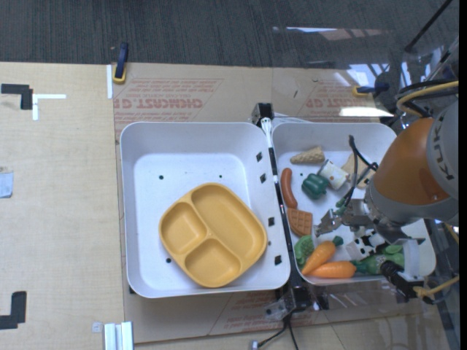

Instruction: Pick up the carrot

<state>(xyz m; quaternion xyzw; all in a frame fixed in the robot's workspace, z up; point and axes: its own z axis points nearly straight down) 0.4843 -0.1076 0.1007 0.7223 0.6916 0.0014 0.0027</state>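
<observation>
Two orange carrot-shaped pieces lie at the front of the right bin [286,131]. One carrot [319,256] is tilted, pointing down-left. The other carrot [335,270] lies flat along the front wall, its green top [373,264] to the right. My gripper [332,223] hangs just above and slightly behind the tilted carrot, below the grey and orange wrist [408,173]. No carrot shows in the gripper, and both rest on the bin floor.
The right bin also holds a red sausage [289,187], a waffle [299,222], a green pepper [315,186], a cone-shaped piece [307,155], a white block [334,173] and lettuce [303,248]. A yellow divided plate [212,233] sits in the left bin [146,152].
</observation>
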